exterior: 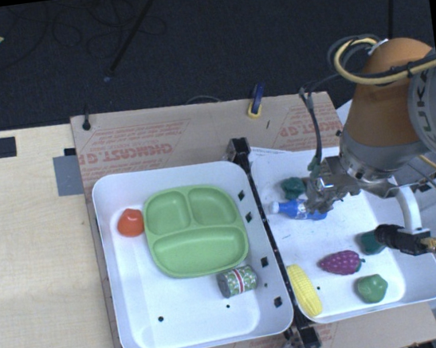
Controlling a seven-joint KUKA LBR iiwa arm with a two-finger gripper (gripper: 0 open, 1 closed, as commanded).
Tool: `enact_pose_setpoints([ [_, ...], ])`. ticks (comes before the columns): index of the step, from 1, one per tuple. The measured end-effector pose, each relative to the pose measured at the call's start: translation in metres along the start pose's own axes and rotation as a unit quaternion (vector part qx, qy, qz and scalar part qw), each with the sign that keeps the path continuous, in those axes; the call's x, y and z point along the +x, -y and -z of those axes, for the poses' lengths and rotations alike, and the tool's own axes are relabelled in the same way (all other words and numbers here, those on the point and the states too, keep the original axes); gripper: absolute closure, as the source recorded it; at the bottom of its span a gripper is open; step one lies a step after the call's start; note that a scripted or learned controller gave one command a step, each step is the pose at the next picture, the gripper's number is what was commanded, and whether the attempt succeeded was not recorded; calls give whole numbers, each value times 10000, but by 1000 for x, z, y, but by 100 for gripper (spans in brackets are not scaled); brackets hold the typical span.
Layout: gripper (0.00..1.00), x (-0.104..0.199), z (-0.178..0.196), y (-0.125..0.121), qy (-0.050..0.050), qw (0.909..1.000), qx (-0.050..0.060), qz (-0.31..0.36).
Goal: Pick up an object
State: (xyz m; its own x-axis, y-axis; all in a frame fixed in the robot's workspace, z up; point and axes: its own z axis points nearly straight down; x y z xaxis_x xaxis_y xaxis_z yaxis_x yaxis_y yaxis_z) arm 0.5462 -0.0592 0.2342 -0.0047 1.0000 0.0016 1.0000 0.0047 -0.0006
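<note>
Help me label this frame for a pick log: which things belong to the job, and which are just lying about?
Job:
gripper
blue tube, right at the gripper
right bin

Lying about:
teal toy
grapes
corn
green pepper
dark green toy
green plate
orange toy
can

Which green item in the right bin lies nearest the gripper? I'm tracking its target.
The small teal-green piece, just left of the gripper; the green pepper sits far lower.

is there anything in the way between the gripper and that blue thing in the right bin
Nothing visible. The gripper sits right over the blue object in the right bin; the teal item lies just beside it, not between them.
</note>
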Motion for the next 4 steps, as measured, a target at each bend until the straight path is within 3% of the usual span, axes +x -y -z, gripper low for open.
enact_pose_setpoints([
  [2,100,83,3,-51,2,10000,6,-2],
  [4,100,88,-15,-49,11,10000,22,-17],
])
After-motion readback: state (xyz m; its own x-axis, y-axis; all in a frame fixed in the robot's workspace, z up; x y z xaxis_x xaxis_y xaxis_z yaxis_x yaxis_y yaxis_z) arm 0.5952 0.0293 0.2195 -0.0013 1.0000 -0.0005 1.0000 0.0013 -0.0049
